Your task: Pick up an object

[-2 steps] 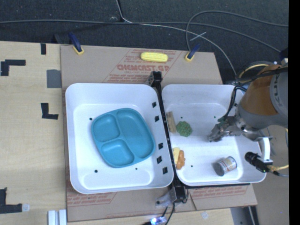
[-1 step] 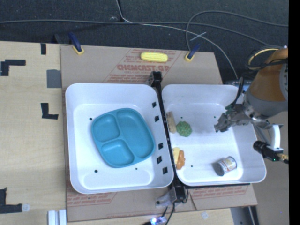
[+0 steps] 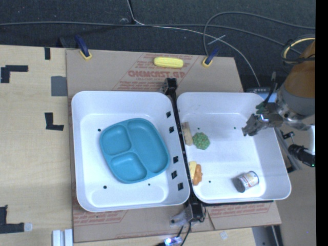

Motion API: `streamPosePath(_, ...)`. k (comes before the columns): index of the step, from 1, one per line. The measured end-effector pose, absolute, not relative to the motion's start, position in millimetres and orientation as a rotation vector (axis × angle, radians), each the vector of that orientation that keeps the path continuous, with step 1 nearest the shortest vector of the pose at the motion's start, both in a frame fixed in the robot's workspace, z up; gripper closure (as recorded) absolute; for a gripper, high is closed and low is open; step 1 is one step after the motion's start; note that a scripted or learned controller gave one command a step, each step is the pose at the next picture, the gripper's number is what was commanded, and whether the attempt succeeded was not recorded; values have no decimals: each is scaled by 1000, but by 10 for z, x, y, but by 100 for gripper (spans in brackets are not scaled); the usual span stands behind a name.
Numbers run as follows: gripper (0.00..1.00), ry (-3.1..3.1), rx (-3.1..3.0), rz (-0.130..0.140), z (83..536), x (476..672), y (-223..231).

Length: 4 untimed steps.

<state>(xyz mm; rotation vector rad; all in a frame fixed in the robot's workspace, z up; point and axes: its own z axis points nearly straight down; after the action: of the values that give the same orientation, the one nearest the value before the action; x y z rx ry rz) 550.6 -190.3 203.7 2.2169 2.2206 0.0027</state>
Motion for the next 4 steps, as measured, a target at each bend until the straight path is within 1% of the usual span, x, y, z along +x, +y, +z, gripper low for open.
streamPosePath(2,100,2229,2216,1,2036,5750,-1037)
streamPosePath(3,100,2230,2215,0,1980,5919,-473)
streamPosePath(4,100,2231,2215,1,1971,6030,71)
